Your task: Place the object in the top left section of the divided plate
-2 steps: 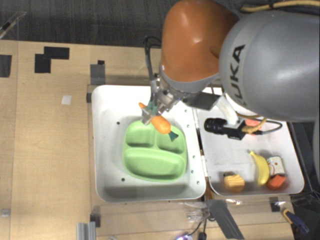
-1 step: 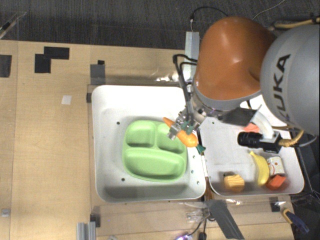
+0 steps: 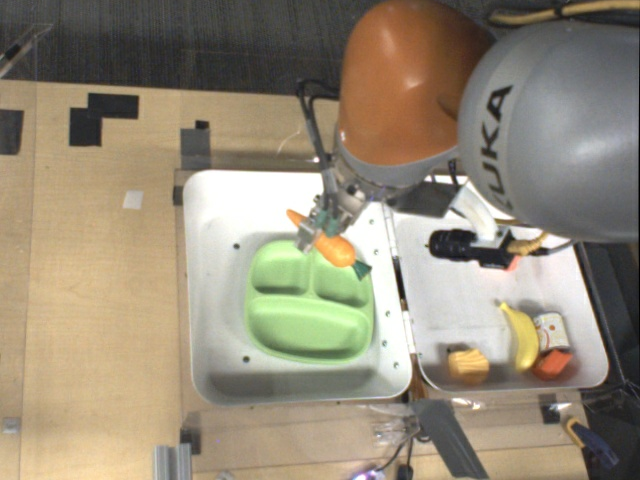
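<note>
Pale wooden counter (image 3: 90,298) across the left and lower part, plain boards with faint seams. Black blocky markers (image 3: 100,116) set flat near its far edge, stepped in outline, another dark patch (image 3: 9,131) at the far left margin. Small pale square (image 3: 133,200) stuck to the wood a little nearer. Beyond the counter, dark grey ribbed floor (image 3: 170,23), carpet-like, along the top. Yellowish cable (image 3: 560,10) looping across the upper right corner, thin black wire beside it. Metal brackets (image 3: 172,458) at the counter's near edge. Even, soft overhead light, shadows weak.
</note>
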### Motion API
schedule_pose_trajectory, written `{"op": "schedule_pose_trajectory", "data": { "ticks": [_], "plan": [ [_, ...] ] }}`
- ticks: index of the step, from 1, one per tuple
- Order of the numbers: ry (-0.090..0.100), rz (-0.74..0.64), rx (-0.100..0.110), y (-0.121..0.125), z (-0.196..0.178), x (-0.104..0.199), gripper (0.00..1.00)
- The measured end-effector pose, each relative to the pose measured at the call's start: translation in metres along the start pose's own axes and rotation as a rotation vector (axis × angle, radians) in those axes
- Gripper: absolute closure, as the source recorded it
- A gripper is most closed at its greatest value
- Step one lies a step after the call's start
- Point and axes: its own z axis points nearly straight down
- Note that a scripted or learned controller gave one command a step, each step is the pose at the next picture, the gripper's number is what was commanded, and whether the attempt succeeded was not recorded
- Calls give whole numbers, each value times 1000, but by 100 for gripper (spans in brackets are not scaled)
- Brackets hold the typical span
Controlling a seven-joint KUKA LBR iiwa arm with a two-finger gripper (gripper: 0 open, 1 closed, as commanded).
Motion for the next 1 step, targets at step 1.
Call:
{"op": "schedule_pose_trajectory", "data": {
  "ticks": [1],
  "plan": [
    [0, -24, 0, -45, 20, 1, 100]
  ]
}}
